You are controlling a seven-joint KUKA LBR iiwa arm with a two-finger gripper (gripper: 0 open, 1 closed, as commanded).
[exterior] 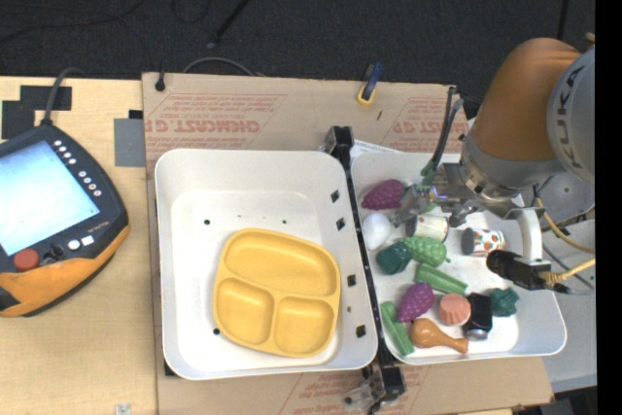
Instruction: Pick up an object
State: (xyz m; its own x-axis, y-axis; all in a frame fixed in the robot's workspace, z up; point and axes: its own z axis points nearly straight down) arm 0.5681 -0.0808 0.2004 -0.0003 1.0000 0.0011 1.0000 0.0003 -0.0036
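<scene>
Two shallow white bins side by side on a cardboard sheet [243, 117] on the bench. Left bin [194, 180]: carries a yellow divided tray [277, 292], lying toward its near right corner. Right bin [544, 335]: crowded with small toy foods.

Grey arm [535, 112] reaching in from the right, with the gripper [423, 206] low over the far left part of the right bin. Open or closed: cannot tell, the tip being lost among the clutter. Nothing seen held.

Close to the far left corner, a purple grape bunch [384, 194], just beside the gripper. Below it along the left edge, a white lump [376, 228] and a dark green piece [394, 258]. Beside these, toward the middle, a bumpy green vegetable [425, 251] touching a white cylinder [431, 228]. Further toward the near edge, a long green pod [442, 280], a second purple bunch [416, 301] and a pink round piece [454, 309]. Along the near edge, a tan drumstick shape [432, 335], and a black block [478, 316] near a dark green leafy piece [503, 301]. Toward the right edge, a small white cup [483, 238] with red marks.

Off to the left on the bench, a control tablet [49, 209] with an orange underside. At the cardboard's far edge, a blue and yellow clamp [367, 87].
</scene>
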